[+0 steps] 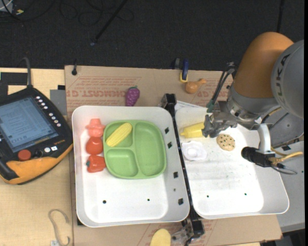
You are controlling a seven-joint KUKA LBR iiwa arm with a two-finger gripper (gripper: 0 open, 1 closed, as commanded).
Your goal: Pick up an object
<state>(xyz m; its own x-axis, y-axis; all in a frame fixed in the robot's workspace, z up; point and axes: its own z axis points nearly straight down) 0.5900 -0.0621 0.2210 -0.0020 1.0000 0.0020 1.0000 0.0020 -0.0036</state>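
Gripper (210,127) sits low in the right bin (246,199), against the end of a yellow toy (192,131), placed as if to grasp it; a cookie (226,141) lies just beside, a white piece (193,151) near. Whether it grips the toy I cannot tell. The wrist hides its tips; toy corn (118,134) rests on the green tray (138,160)

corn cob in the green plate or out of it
In: the corn cob lies in the upper left compartment of the green plate.
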